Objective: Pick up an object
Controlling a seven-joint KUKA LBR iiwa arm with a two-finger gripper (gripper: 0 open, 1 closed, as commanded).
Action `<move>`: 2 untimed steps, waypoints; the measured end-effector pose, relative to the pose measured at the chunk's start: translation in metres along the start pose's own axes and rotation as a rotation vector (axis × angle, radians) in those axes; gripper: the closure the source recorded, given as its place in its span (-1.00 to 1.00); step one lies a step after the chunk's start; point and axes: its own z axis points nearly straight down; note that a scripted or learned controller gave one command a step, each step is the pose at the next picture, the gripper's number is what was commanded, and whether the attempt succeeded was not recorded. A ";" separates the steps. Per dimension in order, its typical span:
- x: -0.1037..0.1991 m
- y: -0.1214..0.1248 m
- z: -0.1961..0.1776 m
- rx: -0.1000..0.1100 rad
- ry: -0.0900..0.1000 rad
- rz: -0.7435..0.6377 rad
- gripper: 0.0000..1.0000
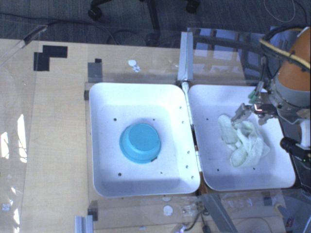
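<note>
A crumpled pale white-green cloth (244,141) lies in the right bin (214,174), toward its right half. My gripper (252,116) hangs over the cloth's upper edge, open, with its two fingers spread to either side. Nothing sits between them. A round blue bowl (140,142) rests in the middle of the left bin (107,178), far from the gripper.
The two white bins meet at a ridge (192,130) in the centre. The arm's orange band (294,72) and grey wrist fill the right bin's upper right corner. A clear panel stands behind the right bin. Wooden bench surface stretches to the left.
</note>
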 end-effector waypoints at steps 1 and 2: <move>0.020 0.055 0.120 0.002 0.000 -0.049 -1.00; 0.010 0.122 0.166 -0.007 -0.002 -0.229 -1.00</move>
